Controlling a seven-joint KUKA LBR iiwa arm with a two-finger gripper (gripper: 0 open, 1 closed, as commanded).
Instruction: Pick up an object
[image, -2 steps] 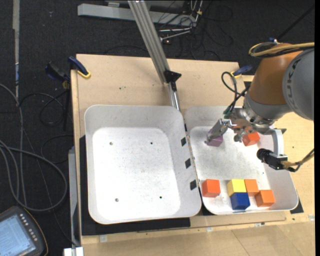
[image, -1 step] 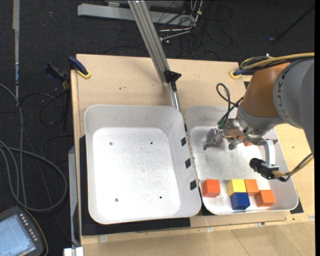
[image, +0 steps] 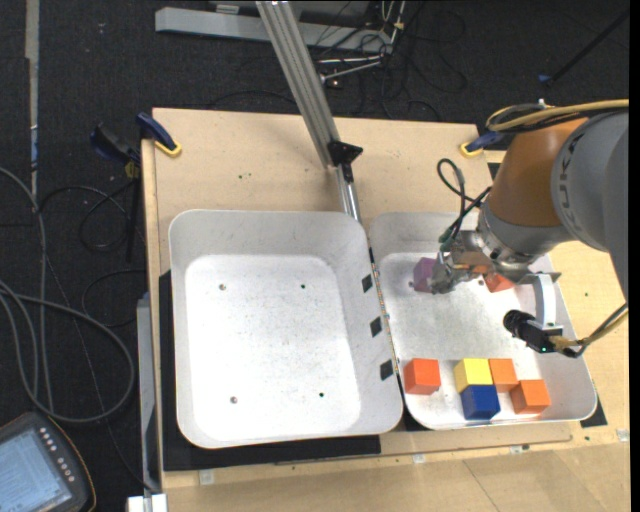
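My gripper (image: 447, 272) hangs low over the back part of the right bin (image: 450, 320), under the orange band of the arm (image: 535, 180). A small purple object (image: 425, 272) lies right against its left side, partly covered by it. A red-orange block (image: 497, 283) peeks out from under the wrist on the right. Along the bin's front sit an orange cube (image: 422, 375), a yellow cube (image: 473, 372), a blue cube (image: 480, 401) and two more orange cubes (image: 530, 396).
The left bin (image: 190, 300) sits beside the right one, with black clips (image: 377, 325) on the shared rim. A slanted metal pole (image: 310, 90) crosses the bench's back. Clamps (image: 160, 135) hold the board's corners.
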